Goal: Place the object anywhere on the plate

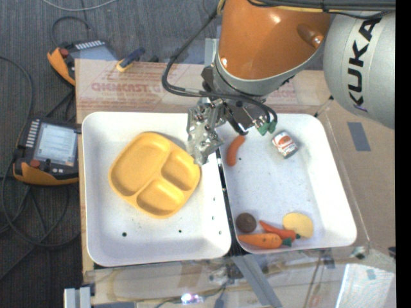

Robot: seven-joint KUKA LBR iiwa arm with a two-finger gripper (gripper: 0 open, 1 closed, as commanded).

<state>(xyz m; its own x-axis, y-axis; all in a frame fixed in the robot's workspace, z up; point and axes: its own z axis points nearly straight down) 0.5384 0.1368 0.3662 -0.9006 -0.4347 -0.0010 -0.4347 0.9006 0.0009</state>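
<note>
two white bins (276, 191) are sitting side by side on a cardboard-covered bench (128, 92), with dark carpet, cables and a teach pendant (48, 149) lying off to the left. the yellow sectioned plate (155, 174) is resting in the left bin. the gripper (204, 140) is hovering over the plate's right edge, and i can't tell how it is set. a sausage (234, 150) is lying just beside it in the right bin, its long axis running from upper right to lower left

Arm reaches from right; tool (204, 140) hangs low, seemingly pointing down.
</note>
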